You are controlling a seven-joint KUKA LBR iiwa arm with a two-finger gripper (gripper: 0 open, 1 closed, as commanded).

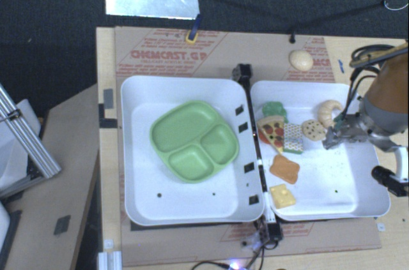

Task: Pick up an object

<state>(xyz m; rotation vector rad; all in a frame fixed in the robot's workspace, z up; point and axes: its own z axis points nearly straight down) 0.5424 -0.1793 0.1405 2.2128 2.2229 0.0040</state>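
Left of the divider (250, 135), a green tray (193, 141) fills one bin (137, 198), while right of it toy foods (284, 154) lie near the gripper (333, 138), whose grip I cannot tell.

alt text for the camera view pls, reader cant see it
A grey robot arm reaches in from the right, its tool low over the right bin, close to a round cookie among toy foods including a pizza slice and a cheese piece. The left bin holds a green divided plate.
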